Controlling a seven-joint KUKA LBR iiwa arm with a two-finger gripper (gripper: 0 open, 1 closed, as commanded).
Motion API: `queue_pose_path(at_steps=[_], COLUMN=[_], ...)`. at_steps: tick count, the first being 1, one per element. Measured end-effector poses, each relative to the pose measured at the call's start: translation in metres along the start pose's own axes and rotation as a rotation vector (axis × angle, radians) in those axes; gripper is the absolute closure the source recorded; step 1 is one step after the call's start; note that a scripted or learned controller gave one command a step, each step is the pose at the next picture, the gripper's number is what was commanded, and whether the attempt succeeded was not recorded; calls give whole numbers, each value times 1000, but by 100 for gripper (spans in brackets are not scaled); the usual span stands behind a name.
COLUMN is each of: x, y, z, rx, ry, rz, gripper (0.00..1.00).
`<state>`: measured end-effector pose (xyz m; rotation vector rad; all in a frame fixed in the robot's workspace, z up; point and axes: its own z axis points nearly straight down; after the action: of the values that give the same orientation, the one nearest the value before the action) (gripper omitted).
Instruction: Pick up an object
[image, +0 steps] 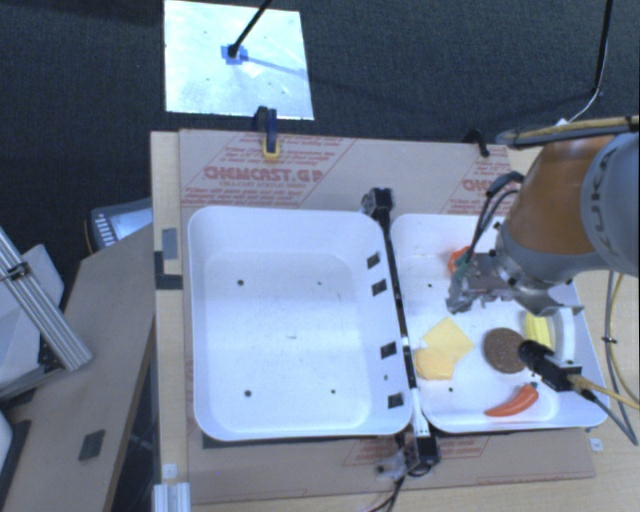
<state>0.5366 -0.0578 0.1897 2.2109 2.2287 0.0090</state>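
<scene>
From my seat I see the arm (575, 205) reaching in from the right, its orange band sitting over the far part of the right bin (432, 232). The gripper (468, 290) hangs low over that bin's middle, just above the bin floor, but the wrist body crowds it and I cannot tell how the claw stands — released or clenched, the view does not settle it. I see nothing I could call gripped.

The things to pick all lie in the right bin. A yellow cheese wedge (443, 348) rests near the divider side, just below and left of the gripper, apart from it. To its right sits a brown round cookie-like disc (505, 350), and just beside that, further right, a yellow piece (540, 327) partly hidden by the arm's hardware. An orange-red chili pepper (514, 402) lies near the bin's near edge. A small orange-red item (457, 258) peeks out just above the gripper, mostly covered — I cannot name it more exactly.

The left bin (290, 320) shows its white floor with a few dark dots. Both bins rest on a cardboard sheet (300, 170) printed in red lettering, with a yellow clamp (270, 135) at its far edge.
</scene>
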Motion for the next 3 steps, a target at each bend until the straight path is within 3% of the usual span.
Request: queue_pose_path(at_steps=[1, 2, 3], x=[117, 109, 82], y=[15, 14, 22], z=[-140, -142, -279], rx=[-12, 1, -14], ry=[3, -2, -2], rz=[-10, -1, 4], gripper=[100, 100, 100])
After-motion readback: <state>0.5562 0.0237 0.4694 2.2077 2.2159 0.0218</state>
